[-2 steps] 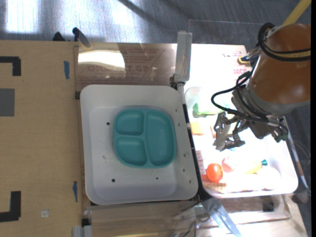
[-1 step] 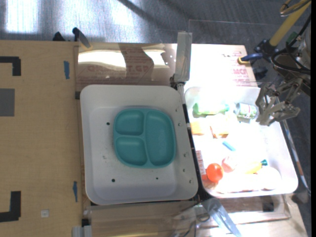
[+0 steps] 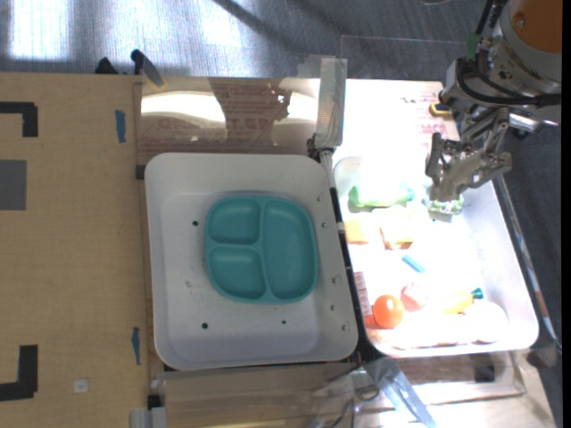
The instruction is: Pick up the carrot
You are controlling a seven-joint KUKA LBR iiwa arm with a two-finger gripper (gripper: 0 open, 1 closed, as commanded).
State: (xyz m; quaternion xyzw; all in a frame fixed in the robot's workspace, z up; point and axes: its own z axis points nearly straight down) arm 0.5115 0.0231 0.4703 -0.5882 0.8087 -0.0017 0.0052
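1. Carrot (image 3: 458, 303) is seen lying in the right bin (image 3: 520, 266), near its front edge, beside an orange ball (image 3: 386, 311).
2. A teal divided plate (image 3: 262, 247) is held by the left bin (image 3: 169, 239).
3. The claw (image 3: 443, 206) is seen over the right bin's far part, well apart from the carrot; whether it is spread cannot be told.

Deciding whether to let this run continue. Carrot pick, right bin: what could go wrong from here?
1. The gripper hangs over the bin's far end, beside the green item, not near the orange round piece, which I take to be the carrot; descending here would likely grab the wrong thing.
2. That piece sits close to a pink item and a yellow item, so neighbours may get pinched.
3. Glare washes out the right bin, hiding outlines.
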